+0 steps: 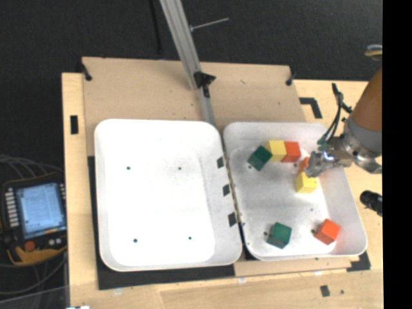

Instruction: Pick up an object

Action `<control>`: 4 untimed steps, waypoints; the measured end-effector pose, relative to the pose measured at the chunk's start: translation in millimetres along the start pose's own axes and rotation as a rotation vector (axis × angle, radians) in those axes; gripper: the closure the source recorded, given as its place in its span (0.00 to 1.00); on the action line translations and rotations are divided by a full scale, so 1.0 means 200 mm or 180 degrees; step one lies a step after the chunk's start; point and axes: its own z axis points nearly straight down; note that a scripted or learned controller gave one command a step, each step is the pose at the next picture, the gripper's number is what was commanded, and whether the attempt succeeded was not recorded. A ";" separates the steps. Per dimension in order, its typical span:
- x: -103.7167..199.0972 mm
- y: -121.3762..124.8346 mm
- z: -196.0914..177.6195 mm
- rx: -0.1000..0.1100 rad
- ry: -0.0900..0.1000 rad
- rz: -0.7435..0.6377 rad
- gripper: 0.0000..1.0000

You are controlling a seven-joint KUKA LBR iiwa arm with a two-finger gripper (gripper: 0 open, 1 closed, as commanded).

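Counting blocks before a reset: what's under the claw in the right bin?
The claw hangs over a yellow block, with an orange sliver beside it. Anything directly beneath is covered.

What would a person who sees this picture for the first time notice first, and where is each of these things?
The eye goes first to the colored blocks in the right bin: a green block, a yellow block and an orange block in a row near its far side. The gripper reaches in from the right, just above another yellow block. A second green block and a second orange block lie near the front edge.
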 end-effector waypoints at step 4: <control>0.70 0.02 -0.19 0.0009 0.0012 -0.0048 1.00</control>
